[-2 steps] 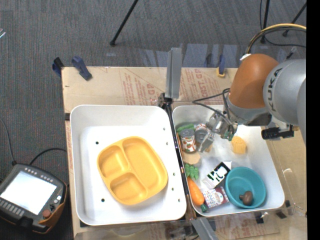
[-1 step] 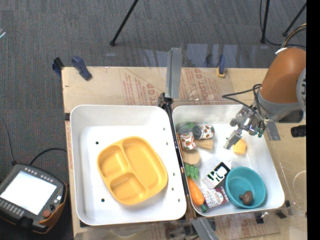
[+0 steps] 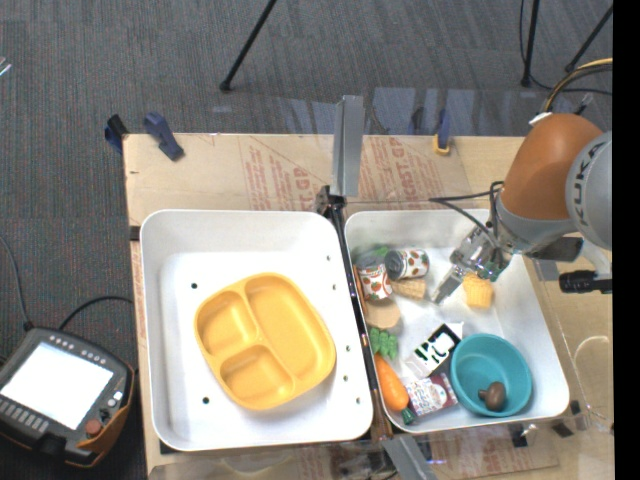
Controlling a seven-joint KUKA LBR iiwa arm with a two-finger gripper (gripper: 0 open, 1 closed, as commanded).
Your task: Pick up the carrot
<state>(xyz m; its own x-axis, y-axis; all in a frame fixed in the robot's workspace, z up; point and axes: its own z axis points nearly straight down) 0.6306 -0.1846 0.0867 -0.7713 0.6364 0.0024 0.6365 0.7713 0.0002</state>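
Note:
The carrot [image 3: 392, 384] is orange with a green leafy top and lies along the front left wall of the right bin [image 3: 528, 313]. My gripper [image 3: 455, 284] hangs over the middle of that bin, well behind and to the right of the carrot. It is just left of a yellow corn piece [image 3: 478, 291] and holds nothing that I can see.
Around the carrot lie a black-and-white packet [image 3: 436, 346], a red-and-white pouch [image 3: 430, 396] and a teal bowl [image 3: 490, 373] holding a brown item. Two small cans [image 3: 408, 263] and a tan piece [image 3: 382, 315] sit further back. A yellow divided plate [image 3: 265, 340] lies in the left bin [image 3: 170, 268].

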